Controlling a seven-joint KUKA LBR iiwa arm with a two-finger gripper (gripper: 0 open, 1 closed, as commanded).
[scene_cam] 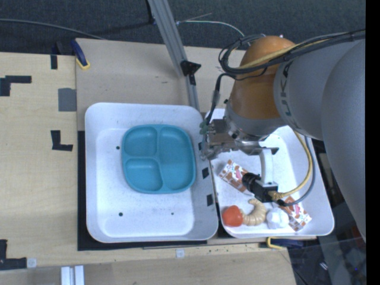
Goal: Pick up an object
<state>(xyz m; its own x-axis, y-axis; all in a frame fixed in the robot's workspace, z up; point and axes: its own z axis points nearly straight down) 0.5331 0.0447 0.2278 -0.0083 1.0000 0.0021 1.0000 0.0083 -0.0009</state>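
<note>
Camera view, from above at a slant. Wooden surface [35,159] carries two white bins side by side.

Left bin [90,177]: one teal divided plate [159,159], lying flat, nothing on it.

Right bin [317,189]: a patterned packet [230,173] near the bin's left wall. Toward the near rim sit a red ball [233,217] touching a tan curved piece [256,211], a small white lump [275,219] and a second packet [298,215].

The arm [261,82] reaches in from the right. The gripper [211,142] is low at the wall between the bins, just beside the patterned packet. The arm's bulk hides it from above, so I cannot tell whether it is spread or closed. Nothing is seen held.

Judgement: this is the approach stage, with no grasp made. The next move calls for centring over one item, likely the patterned packet, clear of the bin wall, then closing and lifting straight up.
</note>
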